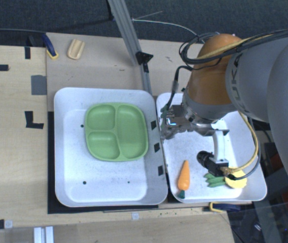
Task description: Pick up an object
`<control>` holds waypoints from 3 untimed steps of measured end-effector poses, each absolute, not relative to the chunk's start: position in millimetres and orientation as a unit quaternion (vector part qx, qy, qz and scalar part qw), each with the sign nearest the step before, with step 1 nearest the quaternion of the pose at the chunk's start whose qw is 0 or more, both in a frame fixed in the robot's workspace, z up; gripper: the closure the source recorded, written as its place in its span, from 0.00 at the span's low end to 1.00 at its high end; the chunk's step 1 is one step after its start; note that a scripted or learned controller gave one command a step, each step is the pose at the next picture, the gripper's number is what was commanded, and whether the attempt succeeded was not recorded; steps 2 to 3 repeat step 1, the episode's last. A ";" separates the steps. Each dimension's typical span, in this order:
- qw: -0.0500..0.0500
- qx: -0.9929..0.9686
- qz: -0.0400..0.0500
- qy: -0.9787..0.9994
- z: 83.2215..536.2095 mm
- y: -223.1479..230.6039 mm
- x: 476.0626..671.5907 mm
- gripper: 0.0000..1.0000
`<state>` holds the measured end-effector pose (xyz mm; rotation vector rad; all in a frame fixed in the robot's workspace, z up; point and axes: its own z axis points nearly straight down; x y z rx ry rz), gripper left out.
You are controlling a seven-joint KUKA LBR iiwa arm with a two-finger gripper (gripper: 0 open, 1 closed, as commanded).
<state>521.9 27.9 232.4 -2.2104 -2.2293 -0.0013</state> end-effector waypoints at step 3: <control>0.001 -0.704 0.000 -0.710 234.7 82.9 524.6 1.00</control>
